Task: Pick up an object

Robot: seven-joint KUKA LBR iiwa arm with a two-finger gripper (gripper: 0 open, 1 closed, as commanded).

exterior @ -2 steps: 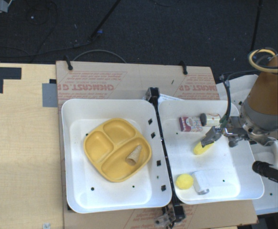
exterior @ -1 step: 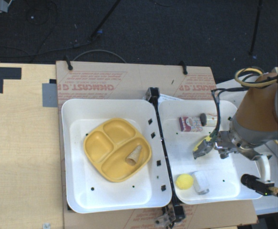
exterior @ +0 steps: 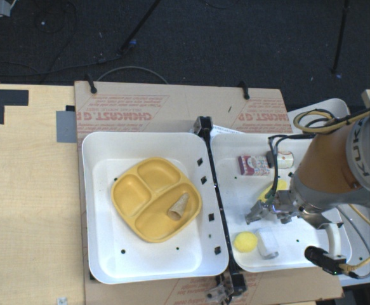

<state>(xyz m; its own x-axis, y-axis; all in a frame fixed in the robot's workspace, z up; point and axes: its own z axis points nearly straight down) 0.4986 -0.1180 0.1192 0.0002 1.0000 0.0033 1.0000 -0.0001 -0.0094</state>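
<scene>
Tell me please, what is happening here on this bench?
A grey robot arm with an orange band reaches from the right into the right white bin. Its pincer hangs low over the bin floor, above a small yellow ball and a clear plastic piece. A small pink-and-white packet lies further back. In the left white bin sits a yellow divided plate with a small beige cone-shaped piece on it. Nothing looks picked up yet.

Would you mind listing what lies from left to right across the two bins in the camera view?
Left bin → yellow divided plate → beige piece on the plate → divider between the bins → yellow ball → gripper → arm.
</scene>
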